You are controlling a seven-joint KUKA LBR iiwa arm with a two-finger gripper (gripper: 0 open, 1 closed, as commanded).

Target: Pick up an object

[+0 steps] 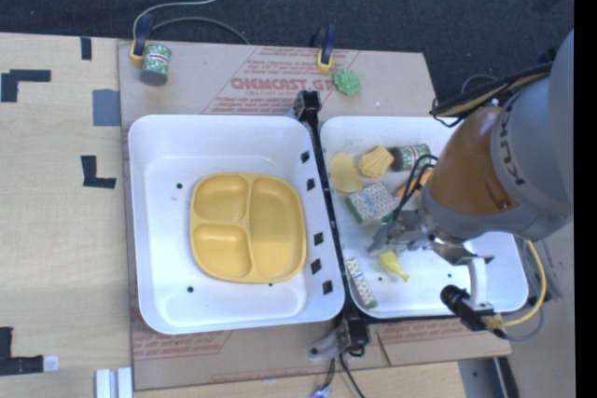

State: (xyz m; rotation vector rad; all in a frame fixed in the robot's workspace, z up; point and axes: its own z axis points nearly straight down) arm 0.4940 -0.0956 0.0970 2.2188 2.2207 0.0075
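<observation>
While the yellow divided plate (248, 226) lies alone in the left bin (149, 200), every small object that could be picked sits in the right bin (508, 280), and that is where the arm (494, 172) reaches in from the right. Its gripper (399, 236) hangs low over the middle of the clutter, close above a small yellow banana-shaped piece (394, 266) and just beside a patterned grey-green packet (371, 200). The wrist and cabling hide much of the tool, so how far it is spread, and whether anything is caught in it, cannot be told from this slant.

The likely targets crowd the bin's left half: a pale yellow round piece (343, 171) against the divider, a darker yellow ridged piece (376, 161) touching it, and a dark bottle with a green label (410, 156) lying on its side just behind. A slim printed packet (361, 282) lies near the front wall. The clustering probably explains the tool's central position, since most items are within short reach there.

Outside the bins, a green-banded can (155, 63) and a green crumpled lump (348, 82) rest on the cardboard sheet (270, 79), well apart from the action. The banana piece seems the nearest candidate, though the crowding could spoil a clean grasp.
</observation>
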